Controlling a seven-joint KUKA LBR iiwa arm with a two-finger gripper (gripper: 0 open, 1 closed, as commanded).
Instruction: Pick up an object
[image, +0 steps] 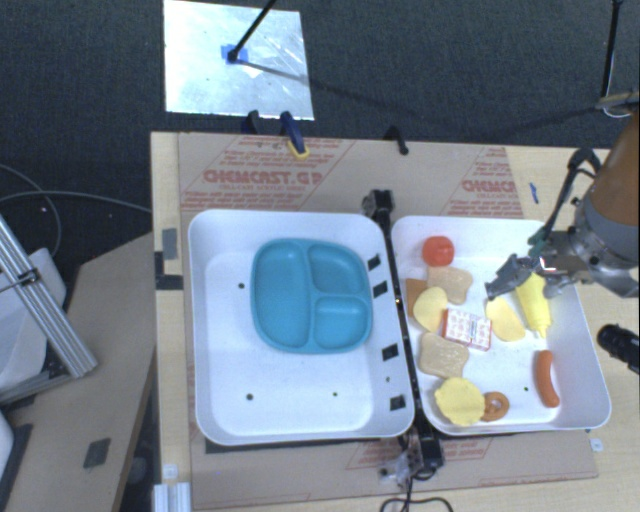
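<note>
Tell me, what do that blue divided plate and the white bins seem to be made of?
The blue divided plate looks like moulded plastic: one even colour, soft rounded compartment walls, a dull satin sheen. The white bins, left and right, also look like plastic, perhaps thin formed sheet: smooth, slightly glossy, with rounded corners and rolled rims. That is only how they look.

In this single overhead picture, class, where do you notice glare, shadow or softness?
Camera view: the silver sheet beyond the bench shines with patchy glare; the blue divided plate in the left bin carries soft highlights; the gripper over the right bin looks slightly soft-edged; the toy food casts faint shadows.
</note>
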